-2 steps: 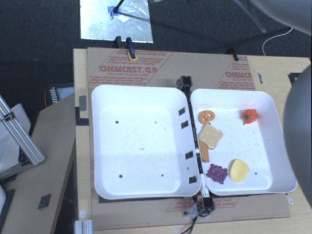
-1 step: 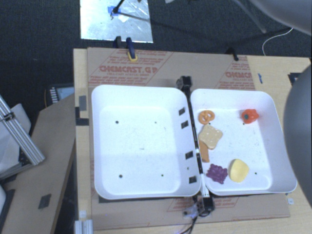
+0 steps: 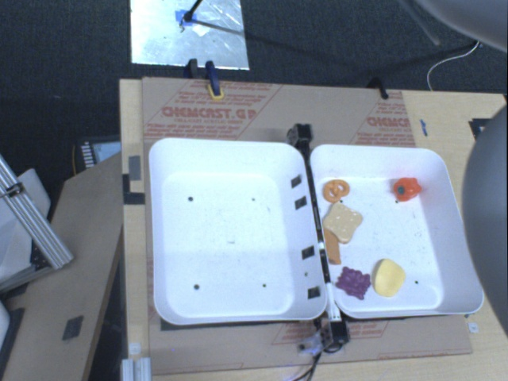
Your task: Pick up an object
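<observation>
Overhead, two shallow white bins sit side by side on a cardboard sheet on the tabletop (image 3: 131, 213), joined along a black clipped seam (image 3: 311, 213). All the pickable things lie in the right bin (image 3: 444, 236), and the toast slice (image 3: 343, 222) serves as the landmark. Just above the toast, near the seam, lies a small orange pretzel (image 3: 336, 189). Far to the toast's right, near the bin's upper right corner, sits an orange-red fruit with a green top (image 3: 406, 188). A brown strip (image 3: 332, 249) pokes out from under the toast's lower edge, touching it. Below the toast, a purple grape cluster (image 3: 354, 282) rests close beside a pale yellow rounded piece (image 3: 389, 278), the two nearly touching. The left bin (image 3: 222, 228) lies across the seam from the toast. Blurred grey parts of the arm (image 3: 486, 205) loom along the right side and the top right corner, well apart from the toast; whether the tool is open or closed cannot be told.
</observation>
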Controlling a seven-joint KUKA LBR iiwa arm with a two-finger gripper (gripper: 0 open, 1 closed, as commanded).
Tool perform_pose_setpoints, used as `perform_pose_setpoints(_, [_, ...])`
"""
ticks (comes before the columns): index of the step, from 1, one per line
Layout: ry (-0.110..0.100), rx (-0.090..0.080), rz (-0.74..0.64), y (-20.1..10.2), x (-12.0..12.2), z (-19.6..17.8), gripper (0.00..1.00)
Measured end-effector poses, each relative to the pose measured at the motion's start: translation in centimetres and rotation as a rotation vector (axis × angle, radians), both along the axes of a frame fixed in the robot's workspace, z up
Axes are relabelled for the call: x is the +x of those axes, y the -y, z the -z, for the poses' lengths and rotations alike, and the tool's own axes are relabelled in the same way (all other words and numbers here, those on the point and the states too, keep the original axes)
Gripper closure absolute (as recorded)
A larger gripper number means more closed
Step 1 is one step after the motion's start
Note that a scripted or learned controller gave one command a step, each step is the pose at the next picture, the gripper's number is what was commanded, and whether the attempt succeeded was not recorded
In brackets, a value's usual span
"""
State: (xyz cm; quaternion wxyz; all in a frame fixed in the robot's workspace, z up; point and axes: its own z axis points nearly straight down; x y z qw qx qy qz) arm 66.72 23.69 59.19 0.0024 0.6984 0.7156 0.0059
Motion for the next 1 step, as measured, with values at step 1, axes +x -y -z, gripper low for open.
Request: perform_pose_setpoints(1, [-0.001, 0.000, -0.001, 0.00, 0.00, 0.02, 0.00])
